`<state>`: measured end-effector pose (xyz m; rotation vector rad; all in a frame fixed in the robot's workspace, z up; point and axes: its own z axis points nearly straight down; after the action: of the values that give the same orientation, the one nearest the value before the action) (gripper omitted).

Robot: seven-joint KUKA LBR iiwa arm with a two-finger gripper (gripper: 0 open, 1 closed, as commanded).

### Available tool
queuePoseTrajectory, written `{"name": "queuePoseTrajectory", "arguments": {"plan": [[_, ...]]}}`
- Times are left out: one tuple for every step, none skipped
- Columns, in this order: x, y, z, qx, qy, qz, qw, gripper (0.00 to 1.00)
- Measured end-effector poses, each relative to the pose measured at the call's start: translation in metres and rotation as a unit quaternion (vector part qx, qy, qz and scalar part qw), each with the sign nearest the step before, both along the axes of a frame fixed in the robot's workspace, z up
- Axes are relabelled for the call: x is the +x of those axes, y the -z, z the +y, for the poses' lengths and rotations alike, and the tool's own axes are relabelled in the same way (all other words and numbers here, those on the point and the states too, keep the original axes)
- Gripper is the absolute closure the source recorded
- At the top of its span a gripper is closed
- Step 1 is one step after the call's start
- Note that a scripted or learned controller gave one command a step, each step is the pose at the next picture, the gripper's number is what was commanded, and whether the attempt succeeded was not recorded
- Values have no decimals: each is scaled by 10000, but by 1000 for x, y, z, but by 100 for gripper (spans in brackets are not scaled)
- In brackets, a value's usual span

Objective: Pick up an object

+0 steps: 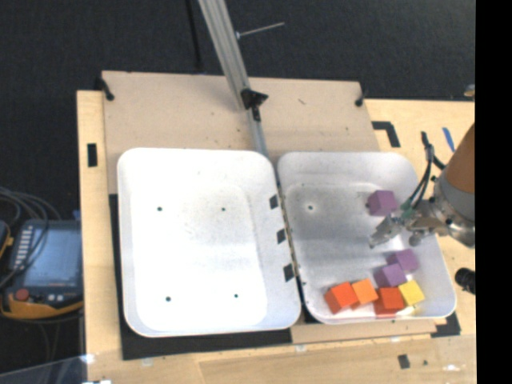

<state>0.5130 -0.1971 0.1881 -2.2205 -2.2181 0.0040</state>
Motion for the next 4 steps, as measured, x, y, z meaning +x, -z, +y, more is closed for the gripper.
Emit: {"name": "queuePoseTrajectory", "arguments": {"plan": [[-3, 43, -2, -4, 2, -4, 10000, 0], [-1, 66, -3, -12, -18, -46, 10000, 0], [-1, 58, -4, -11, 14, -47, 10000, 100], [-5, 12, -5, -16, -7, -51, 10000, 100]]}}
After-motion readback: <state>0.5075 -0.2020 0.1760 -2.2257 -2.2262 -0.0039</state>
